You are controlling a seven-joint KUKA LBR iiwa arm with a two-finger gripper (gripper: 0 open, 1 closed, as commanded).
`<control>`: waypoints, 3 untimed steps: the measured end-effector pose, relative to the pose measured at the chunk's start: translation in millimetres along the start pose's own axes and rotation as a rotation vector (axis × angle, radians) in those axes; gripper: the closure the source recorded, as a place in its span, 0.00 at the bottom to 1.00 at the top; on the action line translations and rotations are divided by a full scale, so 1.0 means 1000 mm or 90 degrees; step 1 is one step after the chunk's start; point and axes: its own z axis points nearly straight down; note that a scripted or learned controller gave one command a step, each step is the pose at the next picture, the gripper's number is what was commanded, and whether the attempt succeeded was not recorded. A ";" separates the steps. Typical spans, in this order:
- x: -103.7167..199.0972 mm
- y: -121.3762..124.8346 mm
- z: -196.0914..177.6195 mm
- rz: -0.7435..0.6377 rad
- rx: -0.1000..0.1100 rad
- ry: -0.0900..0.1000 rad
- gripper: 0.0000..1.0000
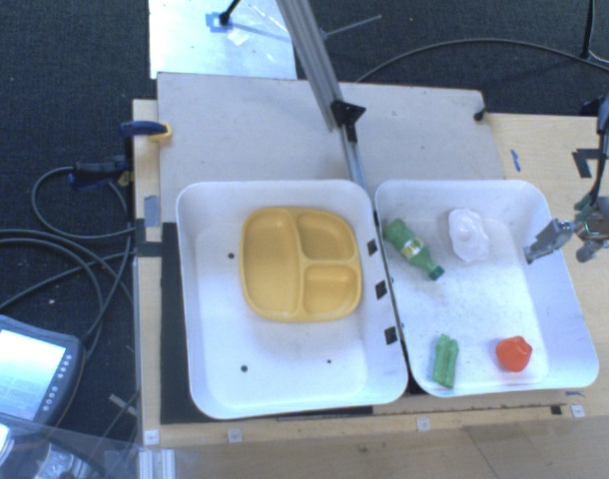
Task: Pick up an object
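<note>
The right bin (559, 312) holds a green bottle (412, 248) lying near its left wall, a white crumpled item (468, 234) at the back, a small green piece (444, 359) at the front and a red item (513, 353) at the front right. My gripper (565, 244) hangs over the bin's right rim, to the right of the white item. Its fingers (542, 241) stand apart with nothing between them.
A yellow divided plate (302, 263) lies in the left bin (215, 357). A slanted metal pole (314, 58) crosses the back of the bench and ends between the bins. A teach pendant (25, 367) and cables lie on the floor at the left.
</note>
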 end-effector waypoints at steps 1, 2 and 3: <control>0.000 0.000 0.000 0.001 0.000 0.000 0.00; -0.008 -0.005 0.056 0.004 0.003 0.001 0.00; -0.004 -0.009 0.118 0.004 0.004 0.001 0.00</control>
